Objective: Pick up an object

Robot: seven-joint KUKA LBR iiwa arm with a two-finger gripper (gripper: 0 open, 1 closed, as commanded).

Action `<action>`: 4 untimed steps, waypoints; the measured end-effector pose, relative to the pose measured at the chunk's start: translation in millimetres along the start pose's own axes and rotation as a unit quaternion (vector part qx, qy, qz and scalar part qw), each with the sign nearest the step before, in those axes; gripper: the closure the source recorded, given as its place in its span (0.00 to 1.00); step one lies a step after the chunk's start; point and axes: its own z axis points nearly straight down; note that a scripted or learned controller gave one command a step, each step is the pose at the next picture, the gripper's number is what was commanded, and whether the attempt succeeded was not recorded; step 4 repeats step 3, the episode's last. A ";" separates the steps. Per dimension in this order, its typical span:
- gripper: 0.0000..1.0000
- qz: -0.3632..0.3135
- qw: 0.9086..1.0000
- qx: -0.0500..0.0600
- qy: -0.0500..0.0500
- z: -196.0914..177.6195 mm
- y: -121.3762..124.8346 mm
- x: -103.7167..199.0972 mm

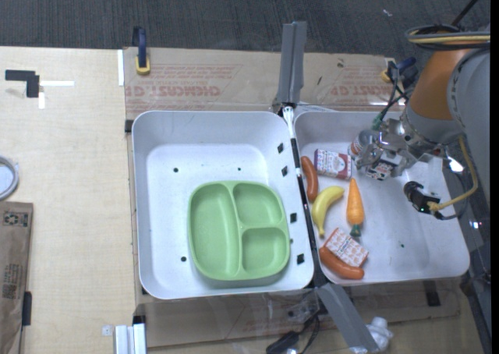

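lying upright in frame, carrot [355, 202], narrow tip toward claw [373, 164]

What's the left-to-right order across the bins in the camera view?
Left bin → green divided plate → upper hot dog → banana → carrot → gripper → right bin. The two red packets and the lower hot dog overlap these in x, so they are left out.

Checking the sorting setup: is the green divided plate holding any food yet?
Empty. The green divided plate lies in the left bin with all three compartments bare; the banana and carrot lie in the right bin.
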 end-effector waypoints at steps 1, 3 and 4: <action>0.00 0.000 1.000 0.000 0.000 0.0 0.0 0.0; 1.00 0.015 1.000 -0.002 0.001 -119.3 29.7 45.3; 1.00 0.015 1.000 -0.002 0.001 -119.3 29.7 45.3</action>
